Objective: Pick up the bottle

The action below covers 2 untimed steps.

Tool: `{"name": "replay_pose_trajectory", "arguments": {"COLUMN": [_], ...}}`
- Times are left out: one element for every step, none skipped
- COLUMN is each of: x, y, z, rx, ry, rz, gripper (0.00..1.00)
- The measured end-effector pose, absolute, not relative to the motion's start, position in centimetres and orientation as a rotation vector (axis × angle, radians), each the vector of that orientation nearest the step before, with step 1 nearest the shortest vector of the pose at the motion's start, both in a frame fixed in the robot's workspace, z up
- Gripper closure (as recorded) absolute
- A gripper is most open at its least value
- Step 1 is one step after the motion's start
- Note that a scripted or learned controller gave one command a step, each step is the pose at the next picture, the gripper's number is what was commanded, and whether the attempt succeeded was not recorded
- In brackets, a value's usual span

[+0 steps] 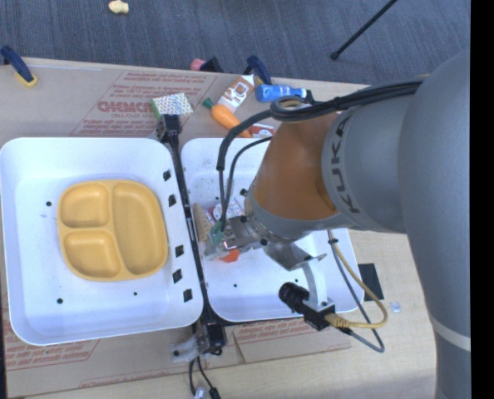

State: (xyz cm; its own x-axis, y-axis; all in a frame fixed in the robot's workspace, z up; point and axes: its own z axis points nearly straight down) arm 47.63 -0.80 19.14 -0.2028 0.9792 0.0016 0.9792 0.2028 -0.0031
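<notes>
- The fingers (224, 241) are low in the right bin (255, 306), close to its left wall; whether they are apart, together or clamped on something cannot be told, because the wrist hides them from above.
- Around the tip there is a small clutter with green, red and orange patches, too blurred to name.
- Above them rises the arm (372, 173), grey, with its orange band (293, 173) wide over the middle of that bin; it comes in from the right side.
- Black cables loop along the wrist, and a yellow cable (359, 322) trails past the bin's near right corner onto the counter (114, 110).
- The bottle (233, 100), orange with a white label, lies tilted on the counter just beyond the far edge of the right bin, well apart from the fingers.
- Just beside it, to the right, lies a blue object (279, 92).
- A small patterned box (171, 105) sits on the counter near the junction of the two bins.
- The left bin (31, 306) holds a yellow divided plate (112, 229), with three compartments, lying flat near its middle.
</notes>
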Motion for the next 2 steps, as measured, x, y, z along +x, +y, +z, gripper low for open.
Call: {"name": "replay_pose_trajectory", "arguments": {"x": [47.6,47.6], "y": [0.1,4.5], "z": [19.4,19.2], "rx": [-1.127,-0.528], "ry": [-2.927,-3.091], "rz": [0.003,0.003], "gripper": [1.00,1.00]}}
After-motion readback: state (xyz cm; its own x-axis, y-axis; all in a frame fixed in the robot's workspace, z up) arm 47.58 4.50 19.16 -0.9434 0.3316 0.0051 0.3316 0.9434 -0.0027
